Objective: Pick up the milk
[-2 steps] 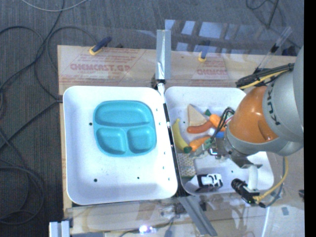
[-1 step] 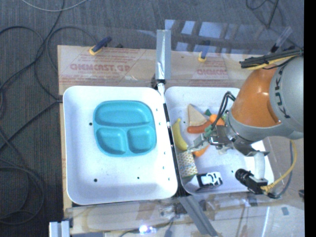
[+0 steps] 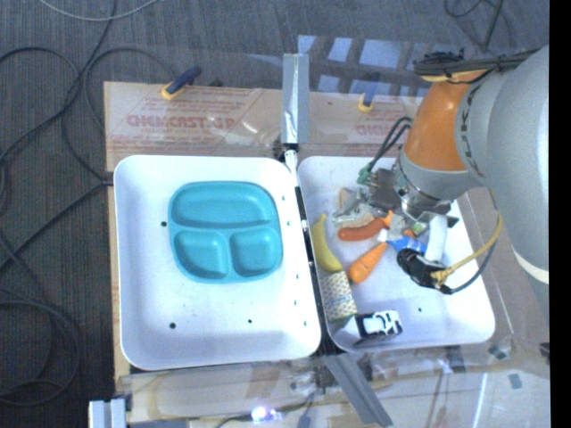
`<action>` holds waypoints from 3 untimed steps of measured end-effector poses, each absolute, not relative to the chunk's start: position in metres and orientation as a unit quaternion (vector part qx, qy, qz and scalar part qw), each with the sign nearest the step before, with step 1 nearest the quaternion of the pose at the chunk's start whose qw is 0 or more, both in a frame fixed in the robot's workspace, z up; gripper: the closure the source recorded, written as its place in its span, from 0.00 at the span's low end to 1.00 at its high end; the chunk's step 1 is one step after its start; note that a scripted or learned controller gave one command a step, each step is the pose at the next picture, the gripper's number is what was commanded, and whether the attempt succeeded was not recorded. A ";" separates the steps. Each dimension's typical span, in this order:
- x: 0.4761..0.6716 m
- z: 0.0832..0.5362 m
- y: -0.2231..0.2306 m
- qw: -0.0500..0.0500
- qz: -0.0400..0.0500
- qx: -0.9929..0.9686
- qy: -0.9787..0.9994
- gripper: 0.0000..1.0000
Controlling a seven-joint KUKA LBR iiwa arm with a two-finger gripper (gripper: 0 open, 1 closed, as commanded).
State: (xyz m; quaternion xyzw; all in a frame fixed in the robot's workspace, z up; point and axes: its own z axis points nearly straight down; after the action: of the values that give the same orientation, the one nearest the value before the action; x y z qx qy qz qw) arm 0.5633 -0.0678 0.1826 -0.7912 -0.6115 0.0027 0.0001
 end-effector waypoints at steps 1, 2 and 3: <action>0.623 0.089 -0.102 -0.001 0.002 -0.734 -0.679 0.00; 0.656 0.115 -0.152 -0.001 0.001 -0.718 -0.696 0.00; 0.646 0.087 -0.097 -0.003 0.000 -0.640 -0.769 0.00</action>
State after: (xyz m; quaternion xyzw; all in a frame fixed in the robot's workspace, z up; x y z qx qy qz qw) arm 0.6465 -0.0967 0.0875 -0.6398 -0.7685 0.0000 -0.0034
